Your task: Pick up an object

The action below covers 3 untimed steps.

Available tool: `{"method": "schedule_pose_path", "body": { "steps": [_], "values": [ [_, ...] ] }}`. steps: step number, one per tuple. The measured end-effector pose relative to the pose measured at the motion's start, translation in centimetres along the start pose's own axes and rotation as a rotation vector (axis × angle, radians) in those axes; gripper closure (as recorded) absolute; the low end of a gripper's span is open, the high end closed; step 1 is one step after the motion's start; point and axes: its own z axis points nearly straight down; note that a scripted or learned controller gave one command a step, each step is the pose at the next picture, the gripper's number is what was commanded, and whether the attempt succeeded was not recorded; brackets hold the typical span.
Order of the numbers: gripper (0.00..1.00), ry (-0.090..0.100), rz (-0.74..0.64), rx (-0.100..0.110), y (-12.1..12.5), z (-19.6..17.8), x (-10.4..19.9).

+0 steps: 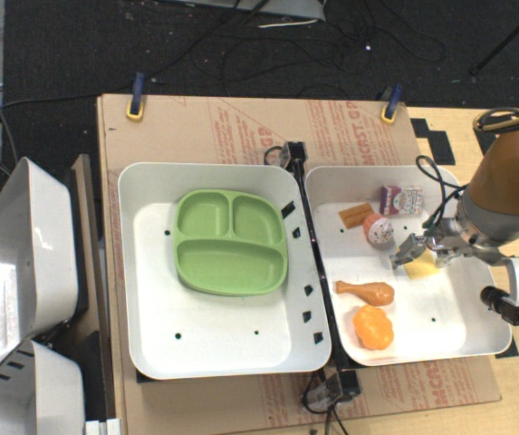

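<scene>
We judge this the closing-in step — our gripper (413,254) is low in the right bin (485,338), jaws apart astride a yellow piece (421,266) with nothing clamped yet — so next we must shut squarely on it, then lift.

Left bin (150,333) holds green divided plate (231,243); gripper (413,254) low in right bin (485,333) over yellow piece (422,266), near orange (374,327).
</scene>
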Motion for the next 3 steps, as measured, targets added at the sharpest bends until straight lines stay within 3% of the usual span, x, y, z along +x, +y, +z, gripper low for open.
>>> {"method": "schedule_pose_path", "body": {
  "steps": [1, 2, 3],
  "values": [
    [0.00, -0.001, 0.000, -0.004, 0.0, 0.0, 0.0],
    [1.00, -0.002, 0.000, -0.005, 0.1, -1.0, 0.0],
    [1.00, -0.003, -0.004, -0.009, 0.9, -5.6, 0.1]
  ]
}}
